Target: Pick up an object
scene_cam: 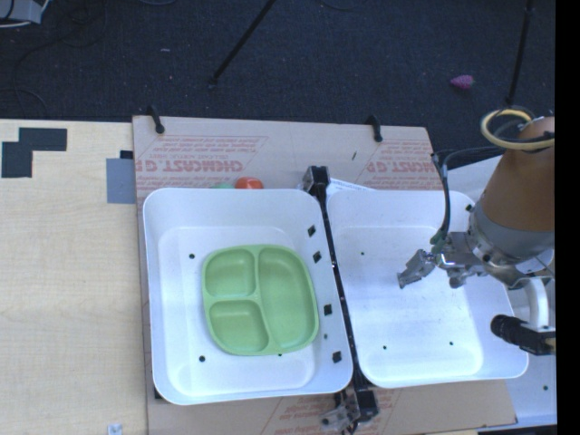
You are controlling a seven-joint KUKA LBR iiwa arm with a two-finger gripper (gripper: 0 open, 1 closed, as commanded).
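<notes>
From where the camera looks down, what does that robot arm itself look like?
A thick arm with an orange band over a grey wrist section. A black cable curves down beside it, and a yellowish ring sits near its top. At its tip is a small grey metal two-finger gripper.

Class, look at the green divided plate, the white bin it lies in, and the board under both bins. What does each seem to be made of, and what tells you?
Green divided plate: probably moulded plastic, matte; even colour and soft rounded compartment ridges.
Left white bin: likely thin formed plastic, slightly glossy; rounded corners and a smooth raised rim.
Board: seemingly cardboard; dull tan surface with red printed lettering.
</notes>
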